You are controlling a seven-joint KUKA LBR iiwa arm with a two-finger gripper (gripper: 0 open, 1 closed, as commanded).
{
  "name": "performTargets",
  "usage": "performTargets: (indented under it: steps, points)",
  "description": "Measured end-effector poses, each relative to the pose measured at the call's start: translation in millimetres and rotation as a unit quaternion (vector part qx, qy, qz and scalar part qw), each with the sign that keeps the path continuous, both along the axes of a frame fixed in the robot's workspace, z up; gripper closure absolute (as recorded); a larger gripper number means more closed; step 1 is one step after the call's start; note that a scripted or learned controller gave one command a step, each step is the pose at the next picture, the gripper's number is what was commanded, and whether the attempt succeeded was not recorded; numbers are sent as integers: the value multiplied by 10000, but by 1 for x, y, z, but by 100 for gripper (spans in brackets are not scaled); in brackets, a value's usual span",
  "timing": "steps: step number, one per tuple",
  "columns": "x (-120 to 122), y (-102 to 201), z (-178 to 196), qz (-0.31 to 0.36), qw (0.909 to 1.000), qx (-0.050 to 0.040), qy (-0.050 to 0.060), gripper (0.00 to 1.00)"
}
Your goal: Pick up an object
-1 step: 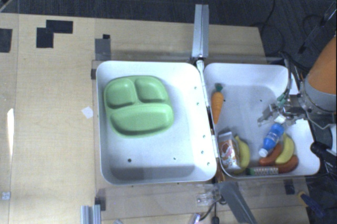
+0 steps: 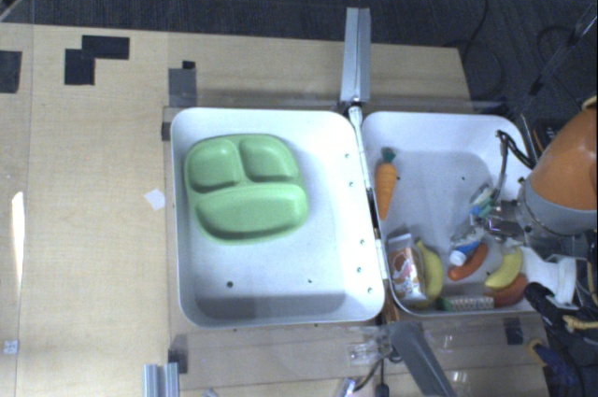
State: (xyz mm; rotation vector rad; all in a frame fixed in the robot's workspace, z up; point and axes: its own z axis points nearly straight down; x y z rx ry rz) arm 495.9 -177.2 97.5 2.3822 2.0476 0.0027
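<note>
My gripper (image 2: 488, 216) hangs low over the right side of the right bin (image 2: 439, 148), beneath the arm's orange band (image 2: 570, 166). Just below it lie a red, white and blue toy (image 2: 465, 260) and a yellow banana (image 2: 505, 271). A small green and blue thing (image 2: 480, 202) sits right at the gripper's tip; whether it is gripped is unclear. An orange carrot (image 2: 385, 185) lies along the bin's left wall. A second banana (image 2: 431, 271) and a small printed packet (image 2: 404, 266) rest at the front left corner.
The left bin (image 2: 271, 292) holds a green divided plate (image 2: 247, 188) in its back half. A metal post (image 2: 356, 54) rises behind the seam between the bins. Cables and arm parts crowd the right edge by the right bin.
</note>
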Motion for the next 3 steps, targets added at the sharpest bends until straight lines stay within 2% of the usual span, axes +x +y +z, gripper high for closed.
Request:
performTargets:
  steps: [1, 2, 3]
  points:
    - [0, 0, 8, 7, 10000, 3, 10, 100]
    - [16, 34, 112, -1150, 9934, -5, 12, 100]
    - [15, 20, -5, -2001, 9798, -1, 21, 100]
